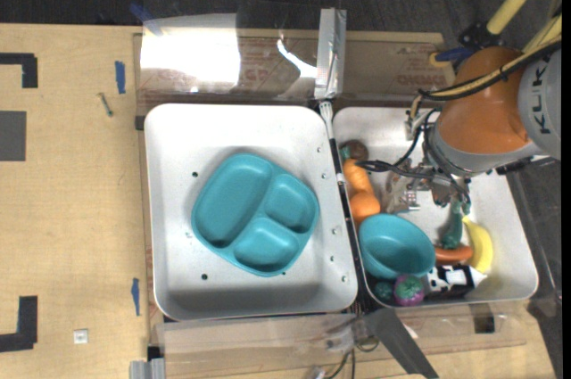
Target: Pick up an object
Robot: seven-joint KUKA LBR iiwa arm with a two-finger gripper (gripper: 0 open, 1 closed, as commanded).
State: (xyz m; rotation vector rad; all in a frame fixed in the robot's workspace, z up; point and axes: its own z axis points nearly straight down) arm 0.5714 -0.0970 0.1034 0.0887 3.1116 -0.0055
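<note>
Tool over rt bin (cluttered)

camera: fixed overhead | slanted down | covers both bins | arm enters right

Left bin: white, holds teal divided plate. Right bin: white, holds teal bowl, orange carrot, yellow banana, purple-green speckled ball, black-and-white toy. Arm: grey, orange band. Table: light wood, black corner marks, blue tape bits.
</note>
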